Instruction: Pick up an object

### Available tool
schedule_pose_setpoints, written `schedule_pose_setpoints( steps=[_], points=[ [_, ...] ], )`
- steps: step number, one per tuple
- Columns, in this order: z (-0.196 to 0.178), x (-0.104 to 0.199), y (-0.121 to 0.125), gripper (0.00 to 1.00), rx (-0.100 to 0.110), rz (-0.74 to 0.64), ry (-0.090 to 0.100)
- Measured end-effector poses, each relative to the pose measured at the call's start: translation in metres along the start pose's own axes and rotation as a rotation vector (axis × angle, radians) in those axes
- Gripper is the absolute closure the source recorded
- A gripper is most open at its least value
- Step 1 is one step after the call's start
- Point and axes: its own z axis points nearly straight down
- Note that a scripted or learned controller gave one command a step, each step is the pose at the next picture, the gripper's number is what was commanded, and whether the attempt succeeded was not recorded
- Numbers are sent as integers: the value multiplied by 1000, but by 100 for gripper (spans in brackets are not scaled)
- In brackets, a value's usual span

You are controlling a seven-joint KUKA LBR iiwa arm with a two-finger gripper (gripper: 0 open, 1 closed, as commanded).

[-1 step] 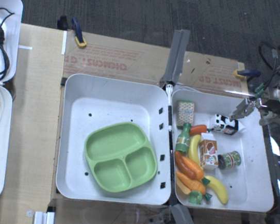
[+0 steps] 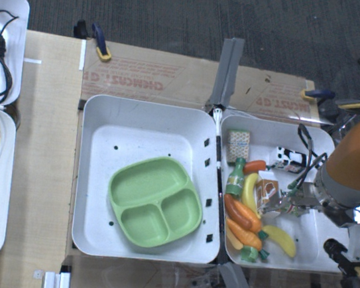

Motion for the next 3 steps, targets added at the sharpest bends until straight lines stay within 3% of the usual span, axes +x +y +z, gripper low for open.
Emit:
schedule_pose_setpoints(
  steps=[1,2,3],
  points=[
    [40,2,100,0,15,80,0],
    [32,2,99,100,19,80,1],
    [-116,36,106,100,-3,67,-2]
  ],
)
